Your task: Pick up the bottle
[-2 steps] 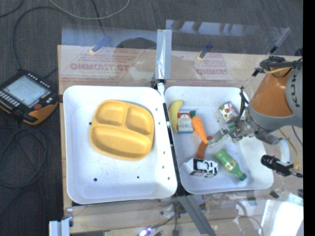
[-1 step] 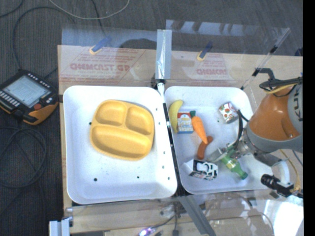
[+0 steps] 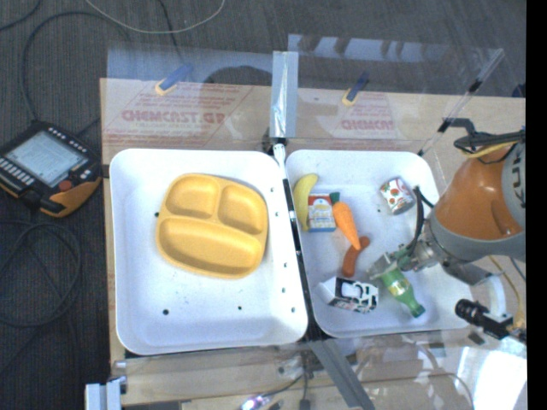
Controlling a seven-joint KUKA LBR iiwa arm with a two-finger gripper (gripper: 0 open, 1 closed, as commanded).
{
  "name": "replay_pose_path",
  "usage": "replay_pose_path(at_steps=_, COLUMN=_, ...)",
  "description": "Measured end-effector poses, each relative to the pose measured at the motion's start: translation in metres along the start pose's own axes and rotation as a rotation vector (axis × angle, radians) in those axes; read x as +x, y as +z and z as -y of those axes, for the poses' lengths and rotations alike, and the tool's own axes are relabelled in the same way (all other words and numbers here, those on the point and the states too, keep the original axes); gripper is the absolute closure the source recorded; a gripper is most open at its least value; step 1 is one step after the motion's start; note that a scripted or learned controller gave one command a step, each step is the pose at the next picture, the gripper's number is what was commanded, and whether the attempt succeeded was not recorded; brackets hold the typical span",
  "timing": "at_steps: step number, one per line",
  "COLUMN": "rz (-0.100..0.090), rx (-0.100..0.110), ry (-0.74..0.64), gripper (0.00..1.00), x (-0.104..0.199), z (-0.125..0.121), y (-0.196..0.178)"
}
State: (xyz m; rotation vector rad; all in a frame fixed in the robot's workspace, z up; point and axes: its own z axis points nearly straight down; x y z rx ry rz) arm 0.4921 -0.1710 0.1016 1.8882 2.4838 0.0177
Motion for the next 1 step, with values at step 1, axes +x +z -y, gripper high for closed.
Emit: replay_pose_path(at_steps=1, rz=-0.007, rx=0.023, ry=0.107, gripper=1.0, x=0.0326, z=-0.0047, y=-0.1296)
